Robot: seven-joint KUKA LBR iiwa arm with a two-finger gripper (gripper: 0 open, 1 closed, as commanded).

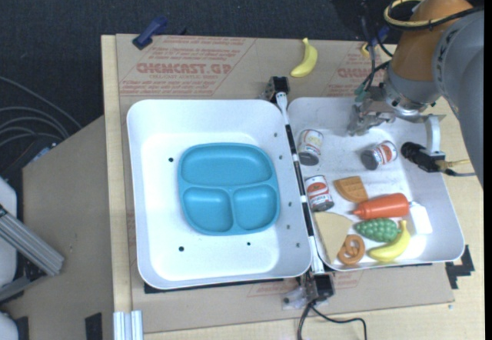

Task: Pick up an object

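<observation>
1. The gripper [367, 117] hung over the right bin [446, 211]; its jaw state apparently could not be judged.
2. Nearest, a small can [379, 155] lay free; a centred descent would suit.

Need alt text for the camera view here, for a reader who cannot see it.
The grey arm's gripper hangs over the right bin, near a can among toy foods. The left bin holds a blue divided plate; a banana lies on the bench behind.
</observation>
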